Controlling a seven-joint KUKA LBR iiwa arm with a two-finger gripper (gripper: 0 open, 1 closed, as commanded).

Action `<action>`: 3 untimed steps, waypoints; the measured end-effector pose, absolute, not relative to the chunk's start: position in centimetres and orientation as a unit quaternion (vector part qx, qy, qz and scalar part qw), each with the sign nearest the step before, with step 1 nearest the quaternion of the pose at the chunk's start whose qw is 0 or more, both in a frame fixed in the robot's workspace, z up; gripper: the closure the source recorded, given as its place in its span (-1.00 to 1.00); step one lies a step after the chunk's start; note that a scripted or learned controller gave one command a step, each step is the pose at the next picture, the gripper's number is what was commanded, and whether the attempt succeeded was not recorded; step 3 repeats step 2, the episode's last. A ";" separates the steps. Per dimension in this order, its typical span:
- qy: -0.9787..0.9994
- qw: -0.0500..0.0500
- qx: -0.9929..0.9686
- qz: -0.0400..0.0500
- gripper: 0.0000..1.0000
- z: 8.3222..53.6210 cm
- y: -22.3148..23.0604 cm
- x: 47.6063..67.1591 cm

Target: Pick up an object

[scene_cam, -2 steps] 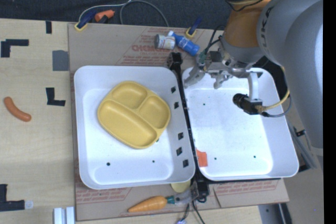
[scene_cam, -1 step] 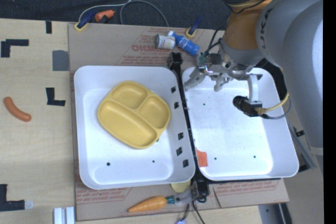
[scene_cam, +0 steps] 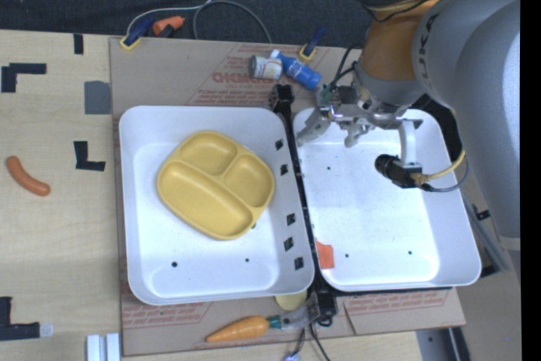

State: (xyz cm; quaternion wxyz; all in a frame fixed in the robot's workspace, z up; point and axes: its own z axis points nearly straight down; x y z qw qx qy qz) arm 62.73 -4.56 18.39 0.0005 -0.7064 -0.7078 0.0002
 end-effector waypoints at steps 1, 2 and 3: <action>-0.706 -0.001 -0.708 0.001 -1.00 8.0 -9.7 62.2; -0.708 -0.002 -0.706 -0.001 -1.00 8.5 -10.9 67.1; -0.708 -0.002 -0.706 -0.001 -1.00 8.5 -10.9 67.1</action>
